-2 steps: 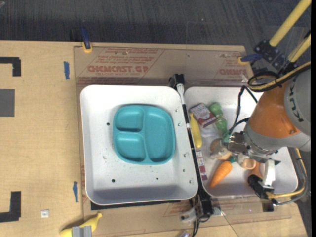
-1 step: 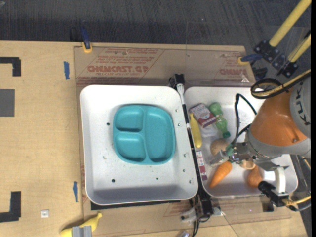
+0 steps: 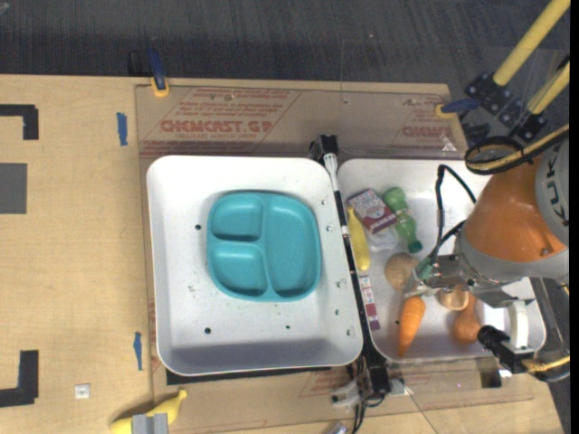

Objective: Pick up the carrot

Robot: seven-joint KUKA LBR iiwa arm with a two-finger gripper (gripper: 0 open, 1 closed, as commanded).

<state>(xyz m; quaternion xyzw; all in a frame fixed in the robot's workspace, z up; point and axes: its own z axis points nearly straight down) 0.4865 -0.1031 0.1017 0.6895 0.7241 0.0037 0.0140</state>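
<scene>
the carrot (image 3: 411, 321) lies on the floor of the right bin (image 3: 425, 172), toward that bin's near edge, its narrow tip pointing to the near wall and its blunt top pointing up toward the gripper (image 3: 432, 277). it has not been lifted: it rests flat on the white bottom, and nothing closes around it. the gripper hangs just above and beside the carrot's top end, near enough that it may be touching, though the slant of the camera hides whether it does. how wide the jaws stand cannot be told, because the orange band of the arm (image 3: 509, 220) and the grey wrist cover most of them, and no object can be seen held there. so the reach looks done or nearly done, while the grasp and the lift are both left. around the carrot the bin is crowded: a tan rounded piece (image 3: 399, 268) sits just beyond the carrot's top, an orange rounded piece (image 3: 465, 325) lies just beside the carrot on the arm's side, a yellow banana-like piece (image 3: 358, 242) lies along the bin wall farther from the arm, and a green bottle (image 3: 402, 218) and a small pink-and-white carton (image 3: 371, 209) lie well beyond the carrot toward the far wall. past that wall the left bin (image 3: 172, 269) holds a teal divided plate (image 3: 265, 245), well apart from the carrot and no part of this job.
</scene>
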